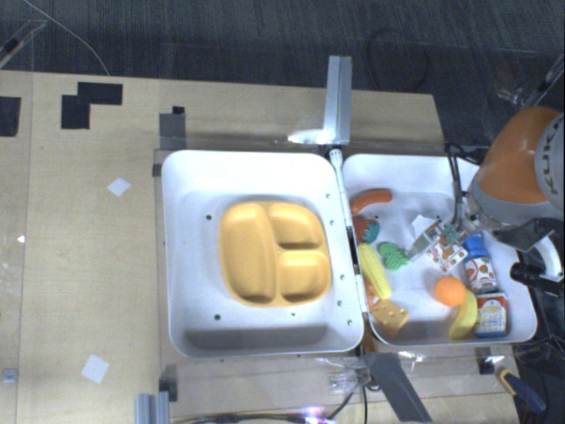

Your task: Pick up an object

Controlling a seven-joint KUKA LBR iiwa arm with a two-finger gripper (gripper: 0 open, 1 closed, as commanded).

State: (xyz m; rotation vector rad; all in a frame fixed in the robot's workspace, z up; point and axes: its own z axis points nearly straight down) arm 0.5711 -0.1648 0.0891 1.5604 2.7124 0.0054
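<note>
Two white bins side by side on a wooden bench. Left bin (pixel 190 237) holds a yellow divided tray (pixel 272 253), three compartments, lying flat near the middle. Right bin (pixel 415 170) carries the clutter: a red-orange sausage (pixel 372 200) near its upper left, a small teal piece (pixel 367 230) just below that, a yellow corn cob (pixel 374 272) lying lengthwise along the left wall, a green leafy toy (pixel 393 255) just beside the cob, a wedge of cheese (pixel 389 314) at the lower left corner. Toward the right side — an orange ball (pixel 450 291) touching a yellow banana (pixel 463 317), a small carton (pixel 492 315) in the lower right corner, a red-and-white can (pixel 482 274) above it, and a patterned packet (pixel 447 254) near the middle. The arm (pixel 521 170), grey with orange band, reaches in from the right; its gripper (pixel 430 237) sits low over the middle of the right bin, just beside the patterned packet and the green toy. Finger spread — cannot tell; the tip is small and lost against the clutter. Nothing visibly lifted off the bin floor.
</note>
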